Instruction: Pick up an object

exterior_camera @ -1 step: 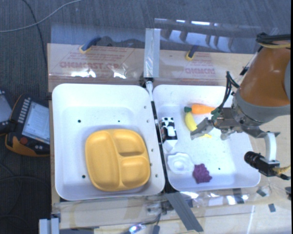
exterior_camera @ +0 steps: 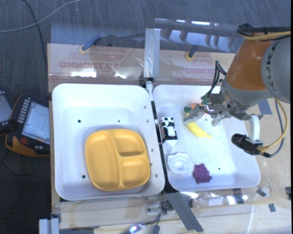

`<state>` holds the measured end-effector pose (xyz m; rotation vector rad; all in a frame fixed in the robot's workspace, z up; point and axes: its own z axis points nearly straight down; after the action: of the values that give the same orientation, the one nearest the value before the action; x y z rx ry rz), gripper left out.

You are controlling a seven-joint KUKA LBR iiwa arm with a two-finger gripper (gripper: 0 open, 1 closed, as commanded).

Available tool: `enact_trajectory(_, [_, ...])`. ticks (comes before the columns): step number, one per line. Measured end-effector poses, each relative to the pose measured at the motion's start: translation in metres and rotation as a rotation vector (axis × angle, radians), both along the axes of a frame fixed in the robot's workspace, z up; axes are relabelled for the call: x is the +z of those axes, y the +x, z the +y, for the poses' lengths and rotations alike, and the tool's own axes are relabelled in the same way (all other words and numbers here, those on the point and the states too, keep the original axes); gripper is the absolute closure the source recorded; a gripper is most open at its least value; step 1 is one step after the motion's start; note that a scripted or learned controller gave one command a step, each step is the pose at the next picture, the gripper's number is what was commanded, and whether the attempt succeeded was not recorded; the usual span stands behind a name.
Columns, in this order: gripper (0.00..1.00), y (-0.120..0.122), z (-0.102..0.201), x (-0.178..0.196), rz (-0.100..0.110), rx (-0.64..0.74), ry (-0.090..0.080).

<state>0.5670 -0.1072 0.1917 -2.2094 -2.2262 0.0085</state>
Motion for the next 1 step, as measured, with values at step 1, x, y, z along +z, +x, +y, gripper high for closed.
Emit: enact_trajectory(1, [0.0, 0.0003, -0.0338, -0.0868, -0.001, -0.064, 0.0])
